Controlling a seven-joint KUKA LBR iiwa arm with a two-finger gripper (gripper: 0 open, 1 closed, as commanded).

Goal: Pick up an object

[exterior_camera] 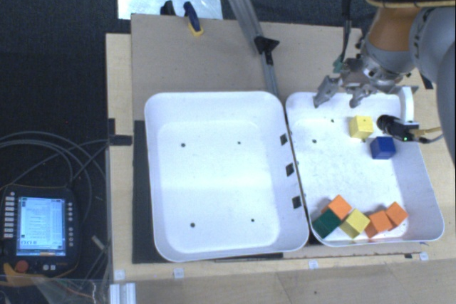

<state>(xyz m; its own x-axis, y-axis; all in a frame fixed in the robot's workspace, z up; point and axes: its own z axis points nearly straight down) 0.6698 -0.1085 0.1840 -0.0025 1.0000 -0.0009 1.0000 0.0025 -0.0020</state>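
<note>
Tool spread, empty, above right bin's far edge.
The tool hangs near the yellow block in the right bin; likely light, rigid; grip opposite flat faces.

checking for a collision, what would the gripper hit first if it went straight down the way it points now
Probably the bare white floor of the right bin near its far edge: the gripper hangs there, left of the yellow cube. Height is unclear.
</note>
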